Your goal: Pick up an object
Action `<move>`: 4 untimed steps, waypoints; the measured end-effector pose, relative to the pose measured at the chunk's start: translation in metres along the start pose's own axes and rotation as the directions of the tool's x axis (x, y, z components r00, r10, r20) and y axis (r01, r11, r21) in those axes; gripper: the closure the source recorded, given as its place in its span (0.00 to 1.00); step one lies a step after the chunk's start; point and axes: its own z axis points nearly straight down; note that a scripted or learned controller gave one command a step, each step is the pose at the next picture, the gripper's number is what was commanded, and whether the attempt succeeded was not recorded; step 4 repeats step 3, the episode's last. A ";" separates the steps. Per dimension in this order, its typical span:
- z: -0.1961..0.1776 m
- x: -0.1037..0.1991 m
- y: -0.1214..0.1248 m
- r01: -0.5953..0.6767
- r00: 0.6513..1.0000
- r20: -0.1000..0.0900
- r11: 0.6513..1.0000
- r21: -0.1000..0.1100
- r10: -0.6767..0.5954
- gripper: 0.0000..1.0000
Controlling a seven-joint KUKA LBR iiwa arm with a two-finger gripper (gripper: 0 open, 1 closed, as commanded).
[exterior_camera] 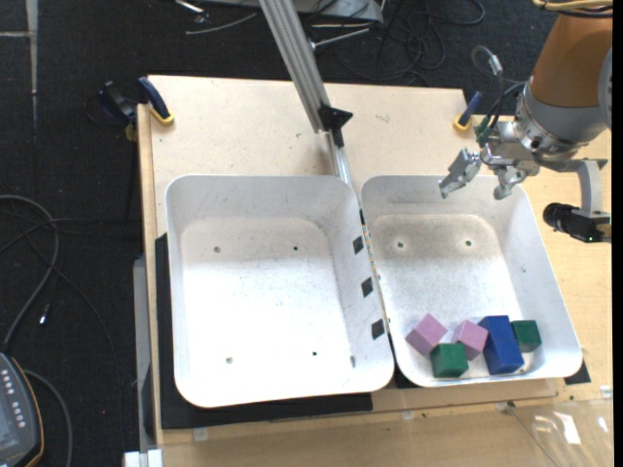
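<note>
My gripper (479, 181) hangs over the far rim of the right bin (458, 261), fingers spread open and nothing between them. At that bin's near edge lie several small blocks close together: a pink block (425, 335), a second pink block (472, 337), a green block (449, 359), a blue block (500, 343) and a dark green block (526, 334). The gripper is well away from them, toward the far side.
The left bin (263, 290) sits beside the right one, sharing a middle rim. A slanted metal pole (297, 52) crosses the bench behind the bins. Clamps sit at the far corners of the bench (243, 125). Cables lie on the floor.
</note>
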 end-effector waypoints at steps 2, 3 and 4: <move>-0.073 -0.087 0.012 -0.009 1.000 0.006 1.000 -0.007 0.009 1.00; 0.040 -0.010 0.041 0.005 1.000 -0.003 1.000 0.006 -0.005 1.00; 0.040 -0.010 0.041 0.005 1.000 -0.003 1.000 0.006 -0.005 1.00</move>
